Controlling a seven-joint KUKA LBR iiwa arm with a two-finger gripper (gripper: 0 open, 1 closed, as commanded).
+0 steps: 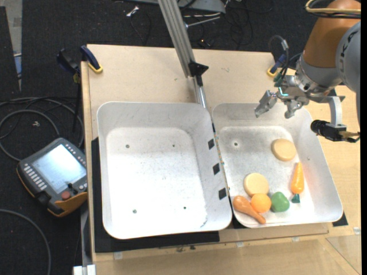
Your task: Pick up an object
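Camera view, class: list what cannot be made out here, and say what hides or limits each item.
- Arm: cut off by the right and top edges of the camera view.
- Gripper: open above the right bin; its height over the bin is unclear from this slanted view.
- Squash-like orange piece: partly covered by the orange ball.
- Handheld screen: its display is too small to read.

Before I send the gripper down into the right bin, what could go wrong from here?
1. The gripper hangs open over the right bin's far rim, away from the items; a straight drop would likely grab nothing.
2. The orange ball, green piece, pale disc and orange gourd are packed together, so fingers may shove neighbours.
3. The carrot lies near the right wall, risking a collision.
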